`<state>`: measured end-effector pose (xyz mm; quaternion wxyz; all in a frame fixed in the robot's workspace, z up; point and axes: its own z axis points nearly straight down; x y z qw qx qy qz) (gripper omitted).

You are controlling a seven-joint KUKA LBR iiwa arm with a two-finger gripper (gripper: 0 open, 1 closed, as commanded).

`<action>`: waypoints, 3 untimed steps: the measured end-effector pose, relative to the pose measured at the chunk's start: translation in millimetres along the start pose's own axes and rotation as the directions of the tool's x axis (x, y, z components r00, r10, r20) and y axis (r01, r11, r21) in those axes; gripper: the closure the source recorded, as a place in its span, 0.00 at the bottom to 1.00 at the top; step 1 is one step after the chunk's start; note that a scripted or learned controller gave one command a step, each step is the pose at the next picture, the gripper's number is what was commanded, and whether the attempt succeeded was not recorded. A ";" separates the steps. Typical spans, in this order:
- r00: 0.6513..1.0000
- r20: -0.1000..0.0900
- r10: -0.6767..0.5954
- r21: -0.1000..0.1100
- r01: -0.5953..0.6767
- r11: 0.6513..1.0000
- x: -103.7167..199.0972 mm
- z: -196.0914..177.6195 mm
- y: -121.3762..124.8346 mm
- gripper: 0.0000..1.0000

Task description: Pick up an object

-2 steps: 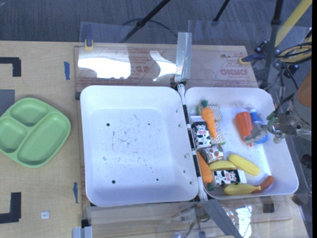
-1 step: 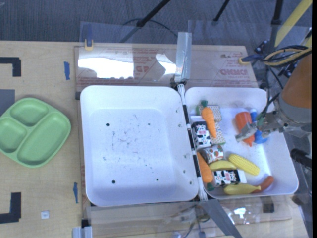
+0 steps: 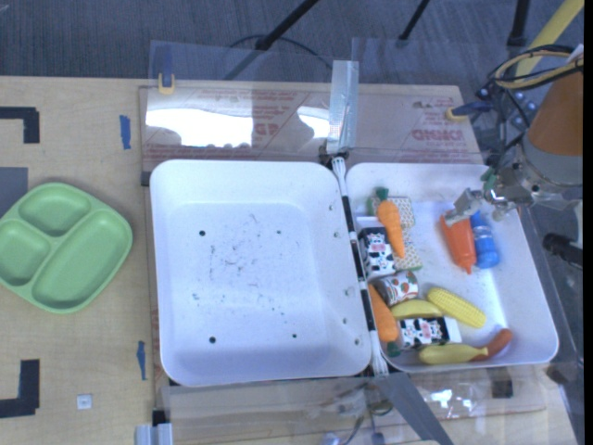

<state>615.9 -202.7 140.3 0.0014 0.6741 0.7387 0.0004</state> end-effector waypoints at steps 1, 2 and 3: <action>1.000 -0.017 0.011 -0.010 -0.011 1.000 -6.1 49.7 -0.4 0.00; 0.974 -0.002 -0.225 0.001 0.225 0.974 7.2 30.0 -24.5 0.00; 0.999 -0.001 0.047 -0.001 -0.047 0.999 21.7 53.2 -35.6 0.00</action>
